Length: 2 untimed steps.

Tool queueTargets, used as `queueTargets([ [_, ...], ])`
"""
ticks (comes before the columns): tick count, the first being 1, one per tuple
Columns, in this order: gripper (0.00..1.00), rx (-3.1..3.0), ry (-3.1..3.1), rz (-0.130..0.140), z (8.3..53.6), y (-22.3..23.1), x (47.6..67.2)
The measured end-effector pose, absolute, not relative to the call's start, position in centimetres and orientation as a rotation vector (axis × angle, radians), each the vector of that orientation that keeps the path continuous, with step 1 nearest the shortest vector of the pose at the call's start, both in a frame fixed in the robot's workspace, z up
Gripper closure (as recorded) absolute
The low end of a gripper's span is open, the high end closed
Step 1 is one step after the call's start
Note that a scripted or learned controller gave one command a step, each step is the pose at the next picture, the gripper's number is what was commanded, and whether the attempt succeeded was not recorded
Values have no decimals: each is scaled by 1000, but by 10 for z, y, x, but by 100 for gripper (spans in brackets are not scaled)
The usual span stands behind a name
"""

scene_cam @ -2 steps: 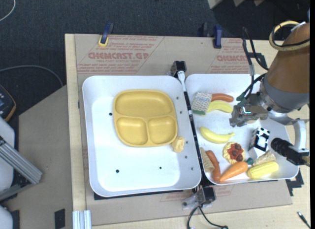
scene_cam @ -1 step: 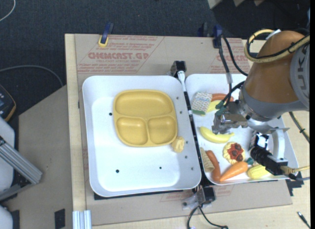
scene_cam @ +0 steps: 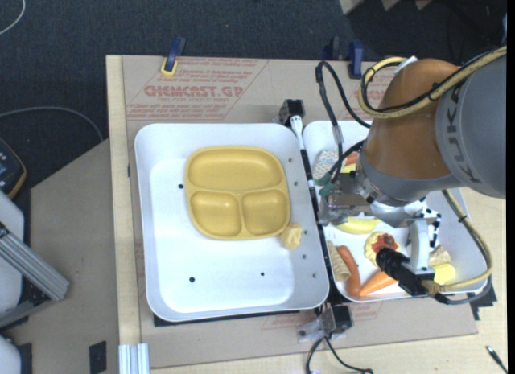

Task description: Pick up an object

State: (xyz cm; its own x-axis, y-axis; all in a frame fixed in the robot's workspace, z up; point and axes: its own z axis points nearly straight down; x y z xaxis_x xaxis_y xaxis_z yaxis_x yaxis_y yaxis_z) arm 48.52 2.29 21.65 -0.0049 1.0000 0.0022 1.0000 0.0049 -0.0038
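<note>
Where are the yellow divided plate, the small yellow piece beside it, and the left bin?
yellow divided plate (scene_cam: 236, 168): camera view, on its large top compartment.
small yellow piece (scene_cam: 291, 237): camera view, on its middle.
left bin (scene_cam: 165, 232): camera view, on bare floor left of the plate.

Gripper (scene_cam: 342, 201) low in the right bin (scene_cam: 465, 240)
A yellow piece (scene_cam: 358, 225) lies just beside it; divided tray (scene_cam: 237, 191) well apart.

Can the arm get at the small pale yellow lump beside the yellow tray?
Probably yes: the small pale yellow lump lies uncovered in the left white bin, though the corner of the yellow three-compartment tray and the bin's wall crowd it.
</note>
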Motion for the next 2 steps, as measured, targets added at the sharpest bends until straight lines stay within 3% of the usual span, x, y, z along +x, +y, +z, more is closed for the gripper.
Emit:
queueTargets([
  [1,100,-2216,-2228,-4,234,77,484],
  [2,100,-2220,-2218,6,214,73,483],
])
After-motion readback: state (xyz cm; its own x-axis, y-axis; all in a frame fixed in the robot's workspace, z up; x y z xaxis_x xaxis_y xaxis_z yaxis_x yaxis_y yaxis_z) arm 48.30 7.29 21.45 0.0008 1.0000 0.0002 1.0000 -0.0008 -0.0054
